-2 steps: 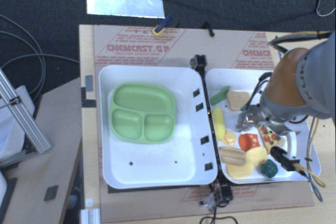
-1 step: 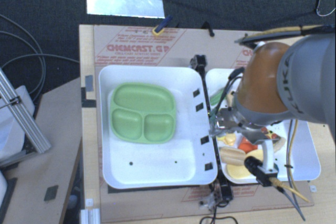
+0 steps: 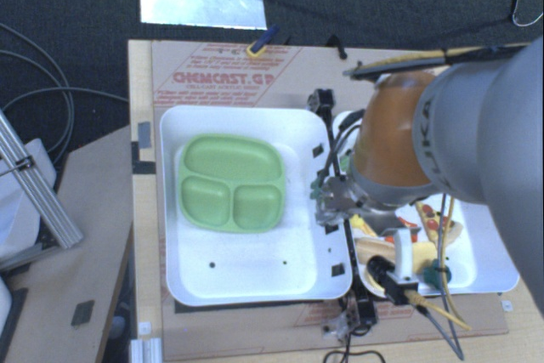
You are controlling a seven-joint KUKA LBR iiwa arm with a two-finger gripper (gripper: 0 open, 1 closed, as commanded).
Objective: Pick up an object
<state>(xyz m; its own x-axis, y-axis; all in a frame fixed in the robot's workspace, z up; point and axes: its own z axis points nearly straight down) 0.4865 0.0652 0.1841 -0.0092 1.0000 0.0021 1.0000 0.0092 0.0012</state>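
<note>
Arm [image 3: 459,127] nearest; tool [image 3: 333,204] beside green tray [image 3: 229,183]

We've got just the one camera here, fixed up above the bench and looking down at a slant. It sits close enough that the arm [image 3: 442,132], coming in from the right, looms big and blocks much of the right bin [image 3: 489,272] under it. The left bin [image 3: 246,276] lies wholly in frame, out past the arm's wrist end. Beyond the arm, at the top of the frame, we see dark floor.
</note>
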